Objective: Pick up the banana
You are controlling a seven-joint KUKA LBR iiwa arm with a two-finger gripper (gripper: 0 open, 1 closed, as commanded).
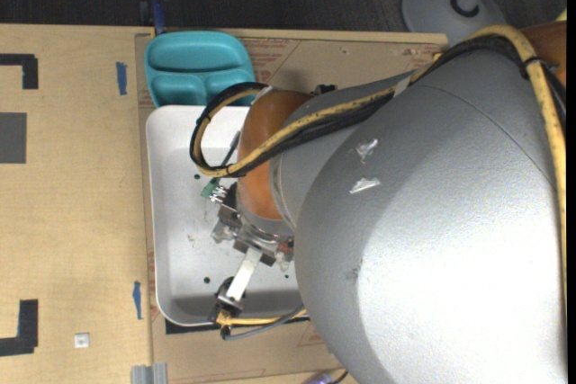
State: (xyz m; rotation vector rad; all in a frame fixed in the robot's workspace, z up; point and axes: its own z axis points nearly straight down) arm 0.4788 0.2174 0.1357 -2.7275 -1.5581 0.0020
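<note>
My arm point(432, 211) comes in from the right, a broad grey bulk that covers most of that side, and its orange band point(261, 139) sits just above the wrist. My claw point(236, 229) is low inside the white bin point(171, 193), over the middle of the bin's bare floor and nearer its right part than its left wall. From this slant the wrist hides the tips, so I cannot tell whether the claw is open or closed, nor whether it has hold of anything. Where the banana lies I cannot tell either, since my arm hides much of the bin. A yellow and black cable point(202, 144) loops out from the wrist over the upper part of the bin. A teal tray point(193, 67) with rounded corners lies at the bin's far end, touching or overlapping its top rim. The bin rests on a brown table point(72, 193) that carries short strips of blue tape point(122, 78) and a few black marks point(22, 72) towards the left. Beyond the table's far edge is dark grey floor, where the round grey foot of a stand point(432, 4) sits.
</note>
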